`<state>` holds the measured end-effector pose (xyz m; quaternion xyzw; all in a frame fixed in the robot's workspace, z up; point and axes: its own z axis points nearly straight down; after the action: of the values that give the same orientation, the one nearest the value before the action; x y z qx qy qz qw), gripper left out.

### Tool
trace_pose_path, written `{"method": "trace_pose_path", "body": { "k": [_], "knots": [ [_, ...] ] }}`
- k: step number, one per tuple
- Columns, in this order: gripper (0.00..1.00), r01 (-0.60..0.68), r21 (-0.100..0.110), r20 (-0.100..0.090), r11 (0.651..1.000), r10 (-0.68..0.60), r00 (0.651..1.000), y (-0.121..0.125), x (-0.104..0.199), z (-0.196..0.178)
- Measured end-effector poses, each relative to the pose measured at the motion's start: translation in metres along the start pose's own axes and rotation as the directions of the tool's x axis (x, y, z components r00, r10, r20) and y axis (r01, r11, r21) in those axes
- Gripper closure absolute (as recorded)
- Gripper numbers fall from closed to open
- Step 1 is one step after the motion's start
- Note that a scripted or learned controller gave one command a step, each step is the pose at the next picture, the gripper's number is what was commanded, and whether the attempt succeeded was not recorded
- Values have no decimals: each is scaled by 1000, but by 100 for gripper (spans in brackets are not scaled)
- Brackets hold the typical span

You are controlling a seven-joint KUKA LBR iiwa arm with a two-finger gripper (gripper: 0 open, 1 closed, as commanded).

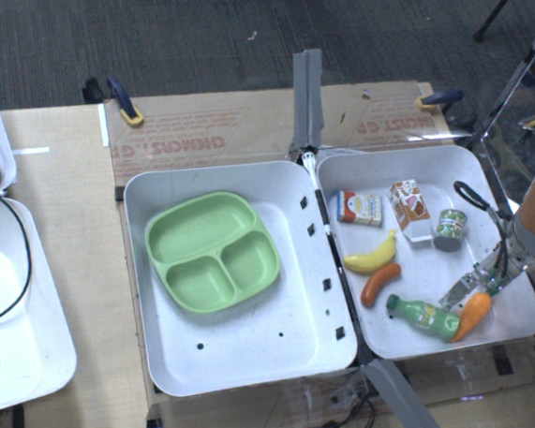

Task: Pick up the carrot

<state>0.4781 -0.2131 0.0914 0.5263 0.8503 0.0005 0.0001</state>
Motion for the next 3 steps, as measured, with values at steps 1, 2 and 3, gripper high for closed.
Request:
{"method": "trace_pose_path", "body": {
  "k": [1,2,3],
  "knots": [
    [100,-3,-1,1,1000,3,1000,1,-1,-9],
    [0,-3,-1,1,1000,3,1000,1,-1,-9],
    [0,158,1,0,987,-158,987,-1,-2,0]
  ]
}}
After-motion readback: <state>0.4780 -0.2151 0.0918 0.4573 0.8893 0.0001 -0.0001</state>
